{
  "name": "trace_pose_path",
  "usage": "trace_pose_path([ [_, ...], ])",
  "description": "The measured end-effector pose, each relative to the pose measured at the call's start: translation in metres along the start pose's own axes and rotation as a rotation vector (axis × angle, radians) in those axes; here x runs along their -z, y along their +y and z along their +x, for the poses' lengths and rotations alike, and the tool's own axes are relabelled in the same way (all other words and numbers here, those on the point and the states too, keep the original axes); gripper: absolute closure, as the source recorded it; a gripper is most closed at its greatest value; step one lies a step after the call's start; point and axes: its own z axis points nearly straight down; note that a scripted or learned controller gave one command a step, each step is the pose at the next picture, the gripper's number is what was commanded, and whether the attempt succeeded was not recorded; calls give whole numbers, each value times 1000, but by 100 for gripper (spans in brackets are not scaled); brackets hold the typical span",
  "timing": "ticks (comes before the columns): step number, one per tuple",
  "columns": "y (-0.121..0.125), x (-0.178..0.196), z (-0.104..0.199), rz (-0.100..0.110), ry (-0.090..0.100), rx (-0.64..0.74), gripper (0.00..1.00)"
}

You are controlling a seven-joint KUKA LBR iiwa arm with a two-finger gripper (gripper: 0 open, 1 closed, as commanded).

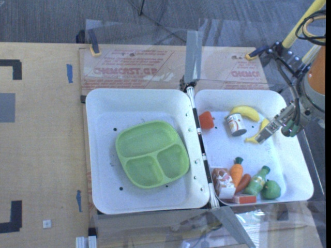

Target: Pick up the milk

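Two shallow white plastic bins sit side by side; the grey two-finger gripper (266, 130) hangs over the right bin (296, 159), touching nothing I can confirm, and whether its jaws are spread or pressed together I cannot tell. The small red-and-white milk carton (224, 183) lies well apart from the jaws, toward the bin's lower-left corner, just beside an orange toy carrot (236, 172).
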Motion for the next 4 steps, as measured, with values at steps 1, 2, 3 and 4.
trace_pose_path([
  [1,16,-2,21,1,2,52,100],
  [2,47,11,60,-3,-1,132,100],
  [3,65,11,57,-3,-2,212,100],
  [4,95,-22,21,-3,-2,136,100],
])
